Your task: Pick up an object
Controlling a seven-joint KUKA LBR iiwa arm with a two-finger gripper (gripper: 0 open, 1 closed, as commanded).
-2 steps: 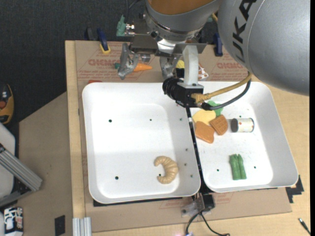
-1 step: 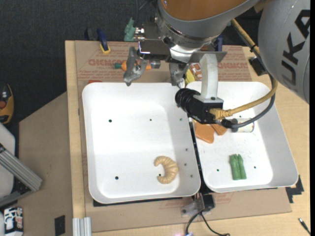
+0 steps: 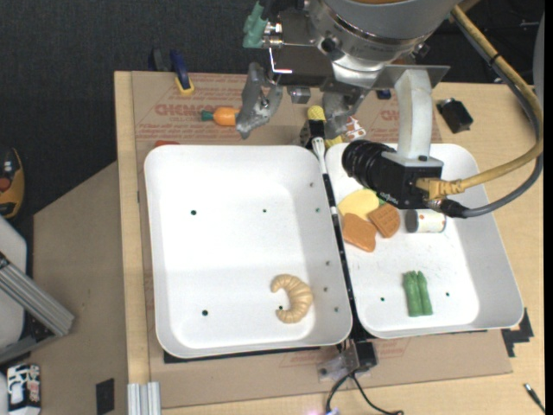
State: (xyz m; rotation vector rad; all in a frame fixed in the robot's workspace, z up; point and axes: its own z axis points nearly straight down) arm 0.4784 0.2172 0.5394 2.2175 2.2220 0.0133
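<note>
From my feed, two bins sit side by side on the bench (image 3: pixel 130 232); the left bin (image 3: pixel 233 180) has just a croissant (image 3: pixel 292 297) in it, down toward the near right corner; the right bin (image 3: pixel 484 266) is busier. A cheese wedge (image 3: pixel 357 202) lies by the divider, with a bread roll (image 3: pixel 359 233) right in front of it and a biscuit-like piece (image 3: pixel 385 221) touching that on the right; a small bottle (image 3: pixel 429 221) is just right of those; a pair of beans (image 3: pixel 417 294) sits nearer me, well apart. The arm (image 3: pixel 389 7) hangs over the far edge of the bins; behind the left bin a toy carrot (image 3: pixel 221 117) lies on the bench.
</note>
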